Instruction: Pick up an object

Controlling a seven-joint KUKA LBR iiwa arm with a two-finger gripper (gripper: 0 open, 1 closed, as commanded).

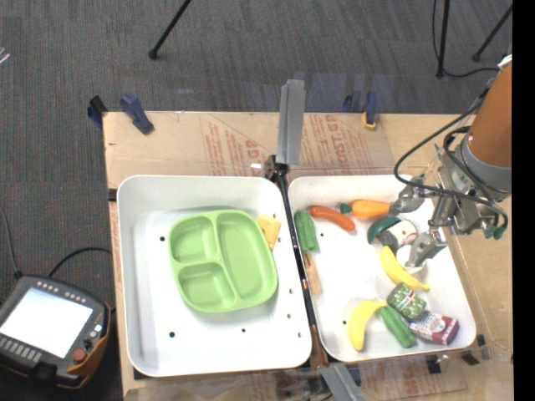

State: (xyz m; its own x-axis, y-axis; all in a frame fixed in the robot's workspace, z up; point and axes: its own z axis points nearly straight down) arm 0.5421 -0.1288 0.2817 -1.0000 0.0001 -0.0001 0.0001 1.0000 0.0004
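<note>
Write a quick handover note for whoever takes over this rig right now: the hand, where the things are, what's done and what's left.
Hand: open, low over the right bin, holding nothing.
Right bin: toy foods, among them a yellow banana just below the fingers, an orange carrot, a green cucumber.
Left bin: green divided plate.
Done: no pick yet.
Left: close on one item, likely the banana, and lift.

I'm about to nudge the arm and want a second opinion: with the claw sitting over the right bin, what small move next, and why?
Probably a short straight descent. The claw hovers open over the right bin, its fingers astride a small dark green and white piece, with the yellow banana just beyond. Nothing sits between the fingers, so lowering comes before closing.
</note>
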